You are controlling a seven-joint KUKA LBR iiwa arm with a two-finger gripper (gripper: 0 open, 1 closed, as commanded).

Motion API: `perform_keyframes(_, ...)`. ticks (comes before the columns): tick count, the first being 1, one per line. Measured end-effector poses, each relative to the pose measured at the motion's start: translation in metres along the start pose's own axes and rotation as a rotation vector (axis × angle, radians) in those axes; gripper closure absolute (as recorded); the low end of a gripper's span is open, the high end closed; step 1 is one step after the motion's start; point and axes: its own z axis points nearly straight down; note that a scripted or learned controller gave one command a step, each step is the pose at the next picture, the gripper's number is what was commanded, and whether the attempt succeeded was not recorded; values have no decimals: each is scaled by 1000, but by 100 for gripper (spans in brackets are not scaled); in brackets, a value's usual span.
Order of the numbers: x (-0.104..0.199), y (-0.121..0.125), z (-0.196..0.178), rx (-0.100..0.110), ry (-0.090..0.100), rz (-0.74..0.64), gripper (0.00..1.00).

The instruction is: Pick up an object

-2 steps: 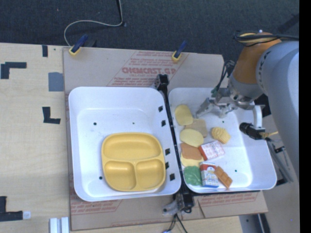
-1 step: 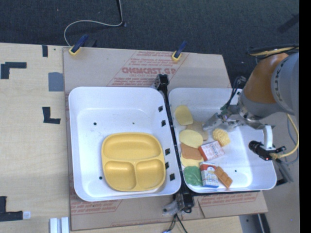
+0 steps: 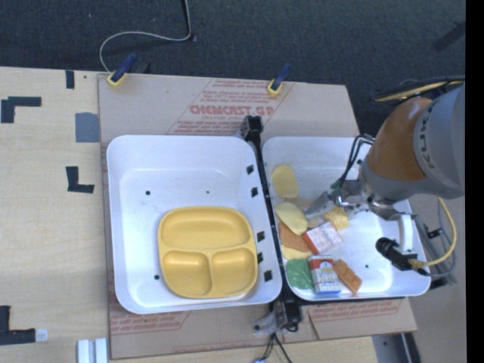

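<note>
So the arm is reaching into the right bin from the tabletop's right edge, and the claw is down low over the pile of toy food, roughly mid-bin. I honestly can't tell what state the claw is in; it's a small dark blur against the clutter, so no call on that. Nothing looks lifted yet, everything seems to be lying on the bin floor. Closest to the claw: a small yellow piece just beside it, a red-and-white packet a bit nearer the front edge, and a pale yellow lump toward the divider between the bins. There's also a yellow oval further back, plus a green piece, a little box and an orange piece near the front edge. The left bin holds a yellow divided plate, untouched. My read: approach done, grab and lift still to come.
</note>
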Motion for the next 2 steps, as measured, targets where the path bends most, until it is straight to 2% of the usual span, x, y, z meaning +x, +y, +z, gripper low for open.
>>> perform_keyframes(1,3,1,-10,4,8,-4,100)
perform_keyframes(2,82,50,-99,7,6,-12,100)
